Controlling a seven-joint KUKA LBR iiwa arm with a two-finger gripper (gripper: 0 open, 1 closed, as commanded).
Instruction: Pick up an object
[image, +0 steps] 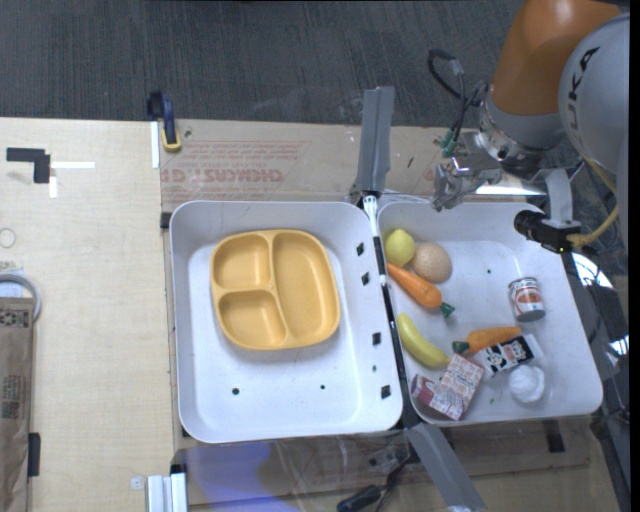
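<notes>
My gripper (452, 190) hangs above the far left rim of the right bin (575, 330), with nothing visibly between its fingers. Below it in that bin lie a yellow lemon (400, 246), a tan egg-shaped object (432, 262) and a carrot (415, 286). Nearer the front are a banana (421, 342), a second carrot (487, 339), a small can (526, 299), a black-and-white carton (511, 353), a pink packet (455, 386) and a white cup (526, 382).
The left bin (200, 380) holds a yellow divided plate (275, 290). A grey post (374, 140) stands behind the divider between the bins. The arm's orange band (540, 55) and cables fill the upper right.
</notes>
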